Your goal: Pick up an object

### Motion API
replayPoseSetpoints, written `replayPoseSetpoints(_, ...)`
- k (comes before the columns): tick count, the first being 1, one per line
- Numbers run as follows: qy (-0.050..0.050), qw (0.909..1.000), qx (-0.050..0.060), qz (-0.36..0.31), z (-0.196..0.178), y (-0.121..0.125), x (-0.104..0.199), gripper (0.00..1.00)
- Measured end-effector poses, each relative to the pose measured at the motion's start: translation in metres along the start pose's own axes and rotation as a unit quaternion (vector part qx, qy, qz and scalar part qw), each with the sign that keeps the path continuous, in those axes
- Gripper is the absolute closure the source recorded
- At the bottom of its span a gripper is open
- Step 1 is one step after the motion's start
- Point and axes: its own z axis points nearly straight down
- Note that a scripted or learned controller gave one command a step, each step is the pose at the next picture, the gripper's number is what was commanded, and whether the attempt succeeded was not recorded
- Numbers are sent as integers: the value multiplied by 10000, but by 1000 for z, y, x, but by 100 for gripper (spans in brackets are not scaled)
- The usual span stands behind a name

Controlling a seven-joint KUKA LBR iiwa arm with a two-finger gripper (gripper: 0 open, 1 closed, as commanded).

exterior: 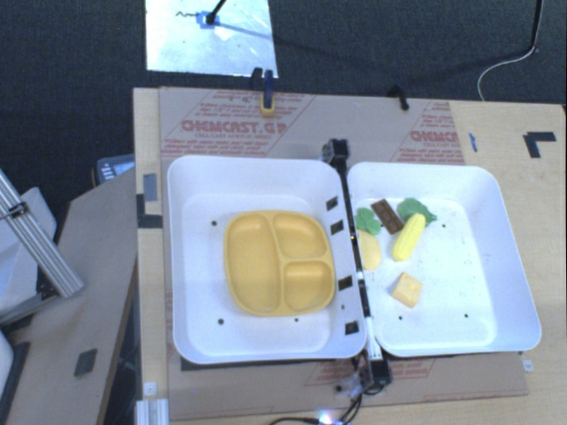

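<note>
My likeliest target, the corn cob [408,235], lies in the right bin [505,264] centre-right of frame, long axis slanting upper-right to lower-left; my tool's state I cannot tell.

You had two bins side by side on the tabletop [213,113]. The left bin [190,193] held a divided plate [276,262] at its middle. In the right bin [478,237], five small items clustered near its left wall: corn cob [408,235], cube [407,289] nearer you.
</note>
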Motion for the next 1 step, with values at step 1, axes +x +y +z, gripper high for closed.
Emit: replayPoseSetpoints(1, 44, 9999, 95, -31, 153, -55, 50, 100)
